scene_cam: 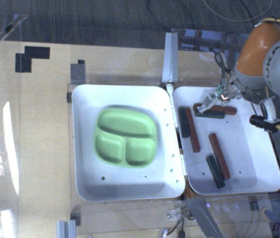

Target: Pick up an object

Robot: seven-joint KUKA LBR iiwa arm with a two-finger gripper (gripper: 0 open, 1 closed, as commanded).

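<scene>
Several thin bars, dark green and reddish brown, lie in pairs in the right bin [258, 182]. One pair lies crosswise at the back: a brown bar [229, 111] and a dark green bar [211, 115]. My gripper [215, 100] hangs right over this pair's left part, close to or touching it. A second pair lies lengthwise by the left wall, a dark bar [184, 121] beside a brown bar [193, 132]. The third pair, a brown bar [219, 155] and a dark bar [215, 171], lies nearer the front.
The left bin [83, 143] holds a light green tray with three compartments [126, 137]. A metal divider post [169, 58] stands behind the seam between the bins. The arm's orange band [256, 48] and grey links cover the right bin's back right corner.
</scene>
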